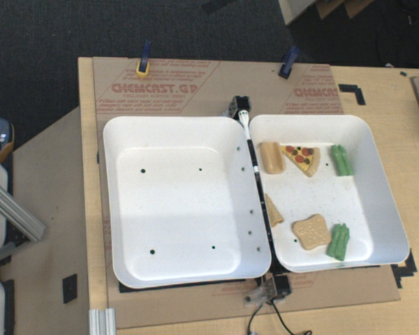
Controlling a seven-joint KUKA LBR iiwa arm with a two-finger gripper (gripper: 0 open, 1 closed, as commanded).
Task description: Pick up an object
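The right bin (377,187) holds several toy food pieces. A tan bread roll (271,157) lies near its upper left, with a pizza slice (302,158) beside it and a green vegetable (341,160) further right. Lower down lie a small tan wedge (272,211) against the left wall, a toast slice (311,232) and a second green vegetable (338,241) touching the toast's right side.
The left bin (126,187) sits beside the right one on a cardboard sheet (167,82). Two clamps (144,64) (289,63) hold the sheet's far edge. A black fitting (239,106) sits between the bins at the top, and cables (269,295) at the bottom.
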